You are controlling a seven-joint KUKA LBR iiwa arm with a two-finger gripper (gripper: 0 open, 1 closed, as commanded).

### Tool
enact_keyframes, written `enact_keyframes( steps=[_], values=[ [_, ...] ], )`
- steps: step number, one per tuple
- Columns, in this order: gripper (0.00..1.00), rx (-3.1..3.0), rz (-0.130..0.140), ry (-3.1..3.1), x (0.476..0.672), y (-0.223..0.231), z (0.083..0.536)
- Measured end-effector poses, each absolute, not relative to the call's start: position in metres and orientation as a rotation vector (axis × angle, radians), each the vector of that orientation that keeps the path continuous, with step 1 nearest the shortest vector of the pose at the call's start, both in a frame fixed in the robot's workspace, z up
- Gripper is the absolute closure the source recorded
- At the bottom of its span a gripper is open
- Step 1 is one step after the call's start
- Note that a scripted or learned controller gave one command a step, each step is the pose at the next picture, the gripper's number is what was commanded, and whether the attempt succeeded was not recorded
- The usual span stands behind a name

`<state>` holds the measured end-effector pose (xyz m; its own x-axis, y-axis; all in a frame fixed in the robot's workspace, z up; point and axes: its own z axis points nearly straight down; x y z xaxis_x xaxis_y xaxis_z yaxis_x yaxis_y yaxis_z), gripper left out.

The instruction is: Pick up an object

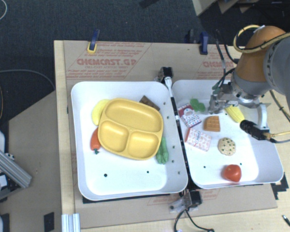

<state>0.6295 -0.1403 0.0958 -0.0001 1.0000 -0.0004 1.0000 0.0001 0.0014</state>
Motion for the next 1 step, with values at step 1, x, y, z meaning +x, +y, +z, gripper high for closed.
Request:
enact_keyframes(
  steps=[1],
  values=[
    [1.00,2.218,0.003,2.220,0.6250,-0.1356,0.1412]
  ],
)
